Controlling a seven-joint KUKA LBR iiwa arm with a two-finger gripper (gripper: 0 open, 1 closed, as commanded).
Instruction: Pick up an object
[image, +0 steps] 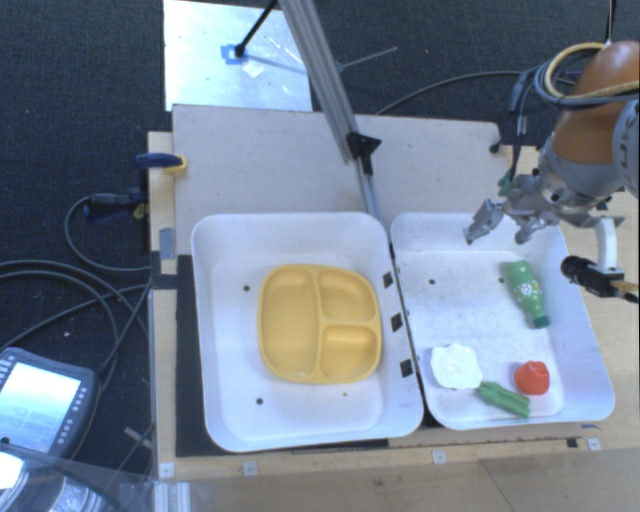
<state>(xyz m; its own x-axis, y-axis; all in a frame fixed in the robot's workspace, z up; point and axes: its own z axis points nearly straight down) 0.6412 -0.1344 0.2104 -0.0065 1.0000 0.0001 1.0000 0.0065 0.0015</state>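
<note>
My gripper (506, 226) hangs spread, empty; the bottle (526, 292) at its five o'clock looks light, slippery: I'd grasp mid-body.

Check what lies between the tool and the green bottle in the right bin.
Nothing: in the camera view, bare white bin floor separates the tool from the green bottle.
</note>
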